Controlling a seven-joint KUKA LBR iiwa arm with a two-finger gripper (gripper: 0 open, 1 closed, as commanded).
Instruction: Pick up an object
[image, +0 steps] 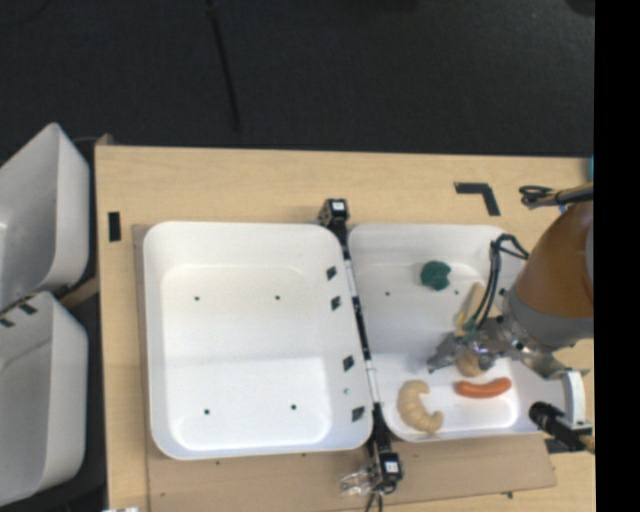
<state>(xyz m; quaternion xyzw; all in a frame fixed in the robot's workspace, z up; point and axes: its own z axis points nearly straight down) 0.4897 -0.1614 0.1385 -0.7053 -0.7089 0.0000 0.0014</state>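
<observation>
Pale wooden desk (240, 185) carrying two shallow white plastic bins — left bin (240, 335) bare | right bin (400, 255) holding small teal ball (435, 275), red sausage-shaped toy (484, 388), cream croissant-shaped toy (420, 408) | gripper (470, 352) hanging low just above the sausage, likely lining up a pick — jaws: cannot tell

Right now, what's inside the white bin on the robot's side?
The right bin holds a green ball, an orange sausage-shaped toy and a cream croissant-shaped toy. The tool hangs low there. The arm covers the bin's far right part.

Teal ball (435, 275), orange sausage (484, 388), white bins (240, 240)
</observation>
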